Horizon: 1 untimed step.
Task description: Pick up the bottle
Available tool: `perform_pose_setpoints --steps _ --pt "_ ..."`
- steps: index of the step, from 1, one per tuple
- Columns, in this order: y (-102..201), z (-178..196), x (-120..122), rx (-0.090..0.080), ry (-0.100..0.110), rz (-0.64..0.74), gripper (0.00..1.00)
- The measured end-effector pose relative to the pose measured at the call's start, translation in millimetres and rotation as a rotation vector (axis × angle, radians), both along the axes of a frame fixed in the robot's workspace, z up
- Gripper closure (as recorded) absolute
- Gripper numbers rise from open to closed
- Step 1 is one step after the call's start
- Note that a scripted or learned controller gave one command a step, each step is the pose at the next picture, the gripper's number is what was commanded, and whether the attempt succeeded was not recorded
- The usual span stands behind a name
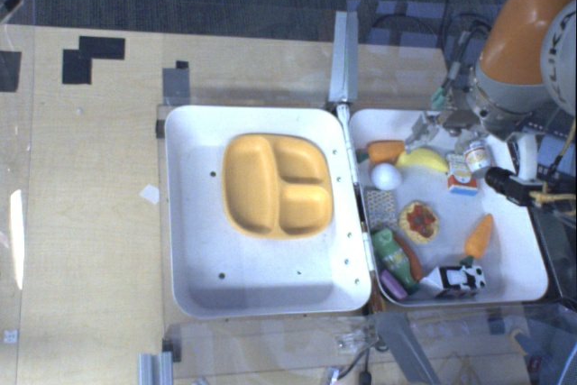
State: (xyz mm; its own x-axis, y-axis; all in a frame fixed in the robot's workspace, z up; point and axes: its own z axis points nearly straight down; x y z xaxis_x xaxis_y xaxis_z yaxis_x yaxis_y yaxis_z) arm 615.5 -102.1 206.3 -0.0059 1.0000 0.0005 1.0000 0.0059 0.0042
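Observation:
A green bottle (389, 250) lies on its side at the front left of the right bin (518, 270), between a red sausage (413, 261) and the bin's left wall. My gripper (446, 138) hangs over the back of that bin, above a yellow banana (424, 160) and a small red-and-white carton (462, 178). Its fingers stand spread and open with nothing between them. The bottle is well in front and to the left of the gripper.
The right bin also holds an orange piece (386, 151), a white ball (386, 177), a grater (381, 207), a small pizza (419, 221), a carrot (479, 235), a purple item (392, 284) and a cow-patterned box (460, 278). A yellow divided tray (275, 183) sits in the left bin (194, 266).

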Motion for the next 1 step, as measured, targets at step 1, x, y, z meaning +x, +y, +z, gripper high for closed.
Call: perform_pose_setpoints --steps 1 --pt "-60.4 -76.8 -14.6 -0.002 -0.001 0.295 0.00"
